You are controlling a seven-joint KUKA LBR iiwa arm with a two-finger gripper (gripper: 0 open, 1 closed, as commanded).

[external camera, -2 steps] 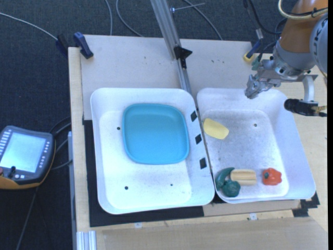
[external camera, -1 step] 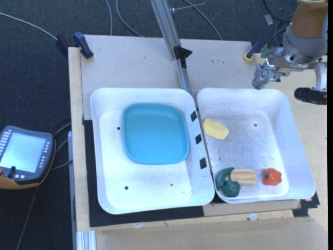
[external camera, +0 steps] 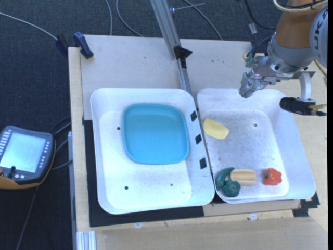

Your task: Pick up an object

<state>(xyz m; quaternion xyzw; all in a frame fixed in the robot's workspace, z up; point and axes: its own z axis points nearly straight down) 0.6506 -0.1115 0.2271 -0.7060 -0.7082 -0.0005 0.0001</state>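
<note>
The gripper (external camera: pixel 248 89) hangs above the far rim of the right bin (external camera: pixel 291 134), near that bin's twelve o'clock edge. Whether it is spread or closed cannot be told, and nothing shows in its grasp. The grey arm (external camera: pixel 299 30) with its orange band reaches in from two o'clock.

Below the gripper lies a broad bare stretch of speckled bin floor. A yellow object (external camera: pixel 215 128) sits at the bin's nine o'clock, close to the wall shared with the left bin (external camera: pixel 104 139). Along the six o'clock edge lie three things in a row — a green object (external camera: pixel 227 182) in the corner, a tan block (external camera: pixel 243 177) touching it, and a red object (external camera: pixel 271 176) just apart.

A blue plate (external camera: pixel 155 133) fills the left bin's centre.
</note>
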